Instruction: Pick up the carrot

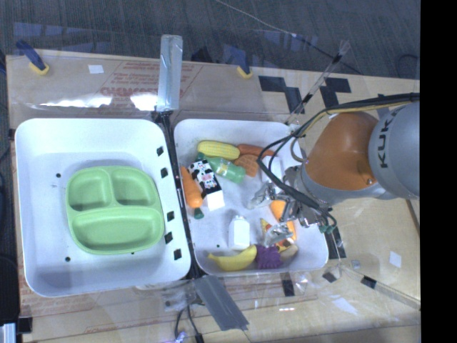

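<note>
Start with the two shallow white bins. The left bin (28,191) holds a pale green divided plastic tray (113,209). The right bin (214,128) holds the clutter, and the grey arm with the orange band (346,152) comes in over its right wall.

Gripper (280,207): low over the right half of the right bin, amid cables and some orange and yellow bits. You cannot tell how wide it stands or whether it has hold of anything; the wrist and wiring hide that.

Carrot: the long orange tapered carrot (191,188) lies against the left wall of the right bin, just beside the black-and-white cow-patterned block (204,176). Its long axis runs roughly along that wall, up and down the view, slightly slanted.

The relation that matters: the carrot lies to the gripper's left in the view, across the bin, with the small white bottle (240,231) and green item (230,170) roughly between. My judgement is that you need a move leftward, then jaws set across the carrot's short width. The wall close beside it leaves little room for the outer finger.

Smaller items: yellow corn cob (218,149) at top, yellow banana (234,260) and purple grape cluster (268,257) at the bottom edge.
</note>
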Tool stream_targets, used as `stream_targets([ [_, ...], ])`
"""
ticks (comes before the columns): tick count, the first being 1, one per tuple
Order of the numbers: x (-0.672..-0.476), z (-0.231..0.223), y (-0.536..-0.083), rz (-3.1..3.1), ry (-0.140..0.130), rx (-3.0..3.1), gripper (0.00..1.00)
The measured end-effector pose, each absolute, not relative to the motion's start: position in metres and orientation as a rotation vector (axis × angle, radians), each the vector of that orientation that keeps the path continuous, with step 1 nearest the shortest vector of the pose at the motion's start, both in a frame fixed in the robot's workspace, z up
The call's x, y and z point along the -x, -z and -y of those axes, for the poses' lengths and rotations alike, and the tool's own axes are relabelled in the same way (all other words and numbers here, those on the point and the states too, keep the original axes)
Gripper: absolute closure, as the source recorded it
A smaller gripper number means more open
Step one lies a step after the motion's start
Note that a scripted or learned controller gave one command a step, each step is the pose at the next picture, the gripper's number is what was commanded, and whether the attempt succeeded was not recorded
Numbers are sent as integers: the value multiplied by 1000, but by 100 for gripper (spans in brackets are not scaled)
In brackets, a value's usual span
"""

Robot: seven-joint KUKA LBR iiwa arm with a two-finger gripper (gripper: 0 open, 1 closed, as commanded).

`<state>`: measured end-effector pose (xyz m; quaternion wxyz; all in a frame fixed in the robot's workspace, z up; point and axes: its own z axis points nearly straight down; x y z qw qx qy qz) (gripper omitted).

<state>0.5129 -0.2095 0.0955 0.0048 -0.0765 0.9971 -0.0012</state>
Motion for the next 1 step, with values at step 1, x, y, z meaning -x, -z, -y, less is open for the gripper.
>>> stream_targets([
  [1, -514, 206, -105, -3122, 4, 257, 100],
])
